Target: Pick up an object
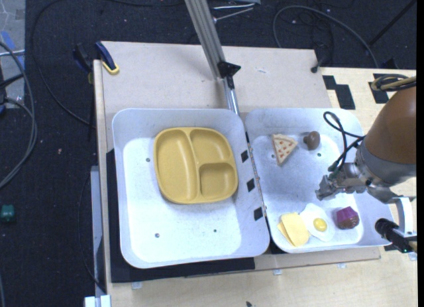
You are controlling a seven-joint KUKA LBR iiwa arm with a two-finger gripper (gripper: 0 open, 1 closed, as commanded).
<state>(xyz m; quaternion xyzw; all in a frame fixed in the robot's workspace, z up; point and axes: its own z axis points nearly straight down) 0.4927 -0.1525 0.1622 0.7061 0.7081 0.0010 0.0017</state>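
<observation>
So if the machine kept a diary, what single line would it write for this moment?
arm: over right bin | gripper: above bin floor, nothing seen held | nearest: purple piece, fried egg | yellow tray: left bin

My arm [397, 133] is running off the right edge, so I'm seeing just its orange band and grey wrist. The tool [329, 188] is showing as a small dark blur over the right bin [291, 120]; I'm not making out its tips. The wrist is covering that bin's right wall. A black and yellow part [395, 234] is getting cut by the right edge, can't identify. The slanted metal pole [205, 24] is leaving the top edge. Floor cables [40, 47] are trailing off the left. The small brown item [311, 140] is too tiny to name. The worktop [199, 73] is getting clipped at the bottom.
</observation>
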